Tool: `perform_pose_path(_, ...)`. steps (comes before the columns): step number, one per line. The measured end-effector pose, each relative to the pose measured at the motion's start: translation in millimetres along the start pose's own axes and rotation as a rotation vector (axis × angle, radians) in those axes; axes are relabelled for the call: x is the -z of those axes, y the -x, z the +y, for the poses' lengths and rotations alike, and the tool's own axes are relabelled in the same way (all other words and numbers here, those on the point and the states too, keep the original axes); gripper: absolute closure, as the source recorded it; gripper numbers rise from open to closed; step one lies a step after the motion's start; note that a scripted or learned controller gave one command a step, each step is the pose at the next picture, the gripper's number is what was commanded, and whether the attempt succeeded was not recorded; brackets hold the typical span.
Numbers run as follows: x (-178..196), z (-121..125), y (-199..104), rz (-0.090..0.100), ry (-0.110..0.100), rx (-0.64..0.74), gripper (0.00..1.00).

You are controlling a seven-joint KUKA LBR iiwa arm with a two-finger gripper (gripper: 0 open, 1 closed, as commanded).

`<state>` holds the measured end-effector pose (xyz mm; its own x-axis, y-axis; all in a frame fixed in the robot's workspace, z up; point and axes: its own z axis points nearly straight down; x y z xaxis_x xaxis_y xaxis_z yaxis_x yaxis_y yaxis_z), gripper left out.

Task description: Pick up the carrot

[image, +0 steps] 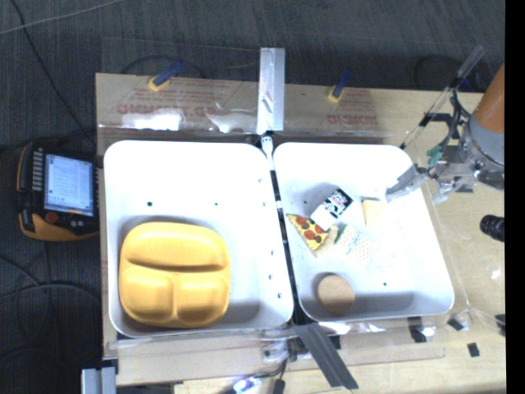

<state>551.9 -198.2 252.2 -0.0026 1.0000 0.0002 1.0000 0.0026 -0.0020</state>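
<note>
1. The arm [492, 109] reaches in from the right; its gripper [402, 189] hovers at the right bin's [426, 294] right rim.
2. Finger state: cannot tell.
3. No carrot is identifiable among the bin's items.
4. No writing is readable.

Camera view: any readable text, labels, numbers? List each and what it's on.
None can be read for certain.
Clear sheet behind the bins: reddish print at left and right, seemingly reversed, too faint to read.
Black-and-white packet in the right bin: markings too small to read.
Handheld pendant left of the bench: lit screen, its content blurred.
Pizza-slice toy: picture only, no words.
</note>
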Motion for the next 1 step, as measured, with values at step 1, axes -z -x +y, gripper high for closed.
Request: perform_pose_path(1,-153.7,40.2,11.8,0.012,0.005,-0.267,0.00)
